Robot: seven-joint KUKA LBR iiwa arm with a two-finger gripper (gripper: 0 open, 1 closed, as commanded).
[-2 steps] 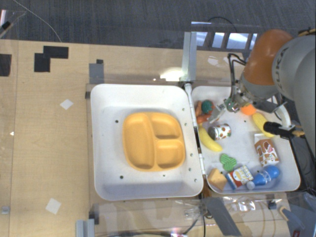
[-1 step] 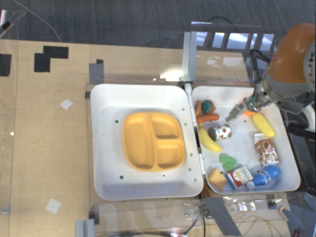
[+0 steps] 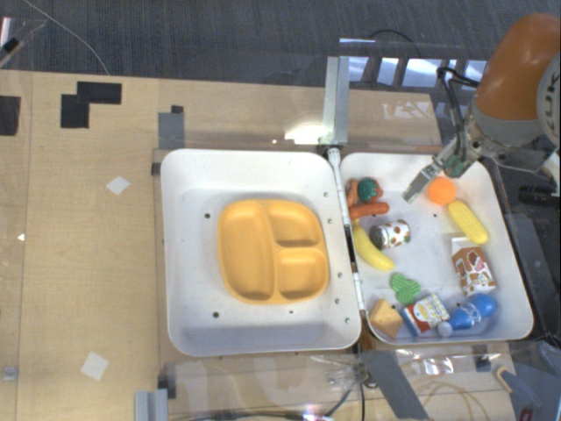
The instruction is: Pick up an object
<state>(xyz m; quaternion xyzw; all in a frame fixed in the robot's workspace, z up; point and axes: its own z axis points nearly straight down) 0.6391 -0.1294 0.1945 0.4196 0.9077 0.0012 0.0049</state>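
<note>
1. You are looking at an orange ball (image 3: 442,190), the likeliest pick, sitting near the far edge of the right bin (image 3: 508,261). It is small, round and smooth-looking, so it may be prone to rolling.
2. The gripper (image 3: 436,175) is hovering just beside the ball, its fingers reaching down to the ball's left. I cannot tell whether they are open or closed, and nothing is showing between them.
3. Judging from that, the pick is not yet done: closing on the ball and lifting are remaining.
4. Around the ball, a yellow corn cob (image 3: 467,221) is lying just beside it, with a carrot (image 3: 368,208) and a banana (image 3: 372,251) farther left.
5. Beyond them, the left bin (image 3: 188,235) is holding a yellow divided tray (image 3: 272,250), and both bins are resting on the counter (image 3: 79,235).
</note>
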